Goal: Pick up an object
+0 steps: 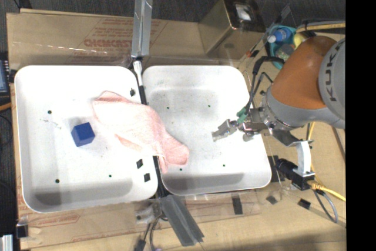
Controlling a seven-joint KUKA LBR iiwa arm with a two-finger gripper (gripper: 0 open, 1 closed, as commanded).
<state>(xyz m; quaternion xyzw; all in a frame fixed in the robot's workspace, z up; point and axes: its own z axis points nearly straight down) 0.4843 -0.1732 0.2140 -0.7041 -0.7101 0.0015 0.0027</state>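
A small blue cube (pixel 83 133) rests on the floor of the left bin (pixel 35 126). A crumpled pink cloth (pixel 141 126) drapes over the divider between the two bins, most of it in the left bin and its lower end reaching into the right bin (pixel 200 91). My gripper (pixel 221 130) hangs over the right part of the right bin, pointing left, with nothing visible between its fingers. It stands well to the right of the cloth's edge and far from the cube.
The orange-banded arm (pixel 305 76) reaches in over the right bin's right rim. A brown box (pixel 226 23) stands behind the right bin. A grey metal bar (pixel 141 23) rises at the back between the bins. Cables and clamps lie at the lower right.
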